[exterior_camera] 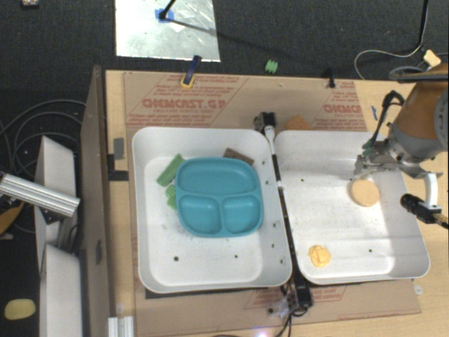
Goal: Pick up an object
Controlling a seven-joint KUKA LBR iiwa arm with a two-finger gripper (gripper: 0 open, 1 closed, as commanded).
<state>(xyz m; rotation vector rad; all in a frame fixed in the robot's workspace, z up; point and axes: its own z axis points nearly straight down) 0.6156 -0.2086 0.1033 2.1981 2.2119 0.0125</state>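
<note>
The gripper [370,166] is seen low over the right bin [330,209], and whether anything is gripped cannot be told. A round tan object [365,192] lies just below it, toward the near edge, the closest of 2 items there.

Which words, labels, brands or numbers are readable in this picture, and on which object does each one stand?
"CHEMCAST GP", red print on the brown protective sheet behind the left bin.
The same red print repeats behind the right bin, about, but it is partly covered and too blurred to read surely.
No other text is readable.
</note>
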